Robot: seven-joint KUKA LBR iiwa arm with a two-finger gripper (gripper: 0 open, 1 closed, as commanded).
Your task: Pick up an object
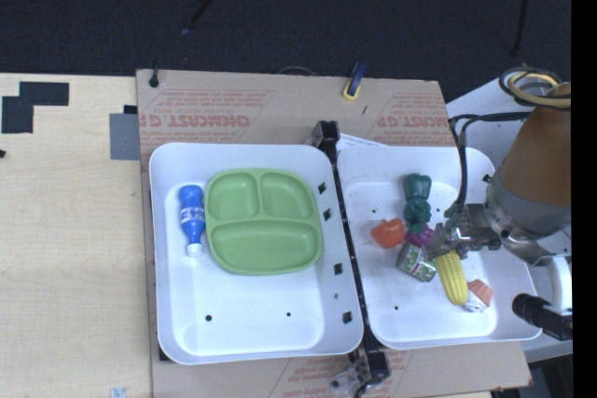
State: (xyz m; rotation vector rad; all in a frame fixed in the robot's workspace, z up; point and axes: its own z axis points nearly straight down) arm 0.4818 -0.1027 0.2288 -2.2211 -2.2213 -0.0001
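Clutter fills the middle of the right bin [392, 331]: a dark green pepper-shaped toy [416, 197] lies toward the far side, an orange-red piece [387, 232] sits just left of and below it, a small green-labelled can [416, 263] lies tipped near the centre, and a yellow corn cob [452, 278] stretches toward the near right corner, where a small orange-and-white item [478, 293] touches its lower end. A bit of magenta [420, 238] shows between the pepper and the can, too small to identify.

The gripper [446, 242] reaches in from the right, its metal end low over the gap between the pepper, the can and the top of the corn cob. These things crowd it on three sides. Its tip blends with the objects beneath, so whether it is released or clenched cannot be told, and nothing is clearly seen in its grasp. The arm [541, 172] behind it is cut off at the right, and a black cable [460, 165] loops over the bin's far right part.

The left bin [242, 331] holds a green divided plate [262, 221] with a blue bottle [191, 217] lying just beside its left rim, possibly touching it. Both bins rest on brown cardboard [280, 107].
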